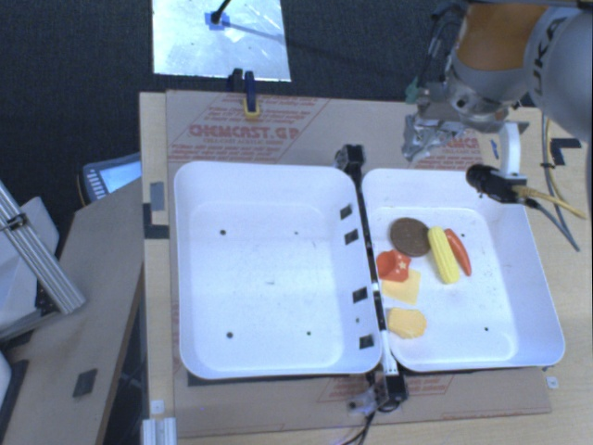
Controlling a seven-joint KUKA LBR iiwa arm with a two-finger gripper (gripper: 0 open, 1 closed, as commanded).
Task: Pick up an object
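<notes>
I see the left bin [269, 267] at centre frame, bare white. In the right bin [519, 286], clustered toward its left side — a red piece [394, 265], yellow slice [402, 288], orange chip [407, 323], brown disc [410, 236], corn [443, 255], red pepper [458, 250]. The gripper [428, 142] hangs upper right, above the bin's far rim — fingers' state I cannot tell.
</notes>
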